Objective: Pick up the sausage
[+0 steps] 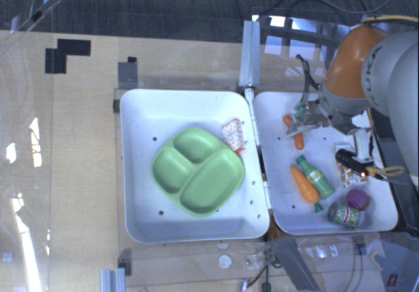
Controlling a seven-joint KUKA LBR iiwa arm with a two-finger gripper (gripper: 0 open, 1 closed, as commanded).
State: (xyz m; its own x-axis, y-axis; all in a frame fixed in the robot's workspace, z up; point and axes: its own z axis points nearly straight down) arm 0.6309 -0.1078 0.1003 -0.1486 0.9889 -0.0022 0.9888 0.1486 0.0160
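Camera view from above: we look down on a pale wooden desk [65, 173] carrying two shallow white bins side by side. In the left bin [141, 219] we see a green divided plate [198, 171] and a small red-and-white packet [233, 135] at its upper right. In the right bin [380, 215] the tool [303, 120] hangs low over the sausage [294, 132], a small orange-red piece near the upper left corner; we cannot tell whether it grips it. Nearby lie a carrot [304, 184], a green bottle [315, 178], a can [344, 215] and a purple item [357, 199].
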